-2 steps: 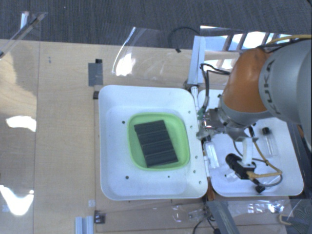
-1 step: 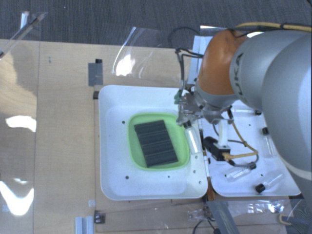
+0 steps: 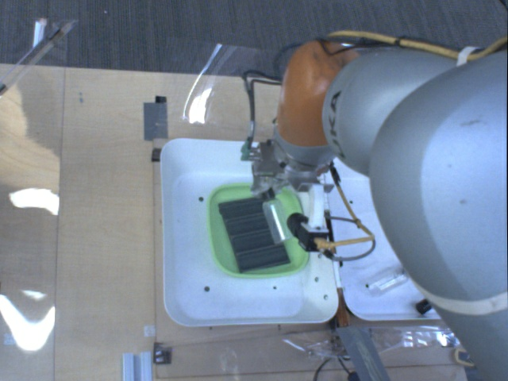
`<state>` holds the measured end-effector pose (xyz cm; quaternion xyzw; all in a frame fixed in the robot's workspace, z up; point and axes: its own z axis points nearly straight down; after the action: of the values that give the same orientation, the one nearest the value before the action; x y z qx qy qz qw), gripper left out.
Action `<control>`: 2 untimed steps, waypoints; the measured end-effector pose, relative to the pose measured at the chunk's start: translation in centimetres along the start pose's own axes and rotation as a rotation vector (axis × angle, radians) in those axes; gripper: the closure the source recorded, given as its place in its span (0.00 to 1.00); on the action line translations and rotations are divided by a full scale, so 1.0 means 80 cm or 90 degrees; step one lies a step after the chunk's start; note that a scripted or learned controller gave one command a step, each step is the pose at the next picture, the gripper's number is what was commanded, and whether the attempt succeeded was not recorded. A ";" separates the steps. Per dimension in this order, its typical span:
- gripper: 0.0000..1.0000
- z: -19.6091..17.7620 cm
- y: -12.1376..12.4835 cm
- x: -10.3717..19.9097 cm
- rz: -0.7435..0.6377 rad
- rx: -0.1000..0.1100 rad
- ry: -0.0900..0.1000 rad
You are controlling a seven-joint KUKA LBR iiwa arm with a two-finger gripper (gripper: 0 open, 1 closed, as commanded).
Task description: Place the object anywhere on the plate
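A green plate (image 3: 225,260) lies in the left white bin (image 3: 184,236). A dark grey ribbed rectangular object (image 3: 250,236) rests flat on the plate and covers most of its middle. My gripper (image 3: 274,209) hangs over the plate's upper right part, right beside the object's right edge. The wrist and the arm's orange band (image 3: 305,94) hide what is directly under them. I cannot tell whether the gripper touches the object.
The right bin (image 3: 381,304) holds a small clear item (image 3: 386,280) and a dark piece (image 3: 425,306) near its front. A yellow cable (image 3: 349,248) loops off the wrist above the wall between the bins. The grey arm covers the right side.
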<state>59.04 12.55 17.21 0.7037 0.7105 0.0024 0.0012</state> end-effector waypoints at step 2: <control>0.00 -0.077 0.064 0.003 -0.010 -0.002 0.000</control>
<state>64.13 12.80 23.39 0.6982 0.7159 0.0034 0.0026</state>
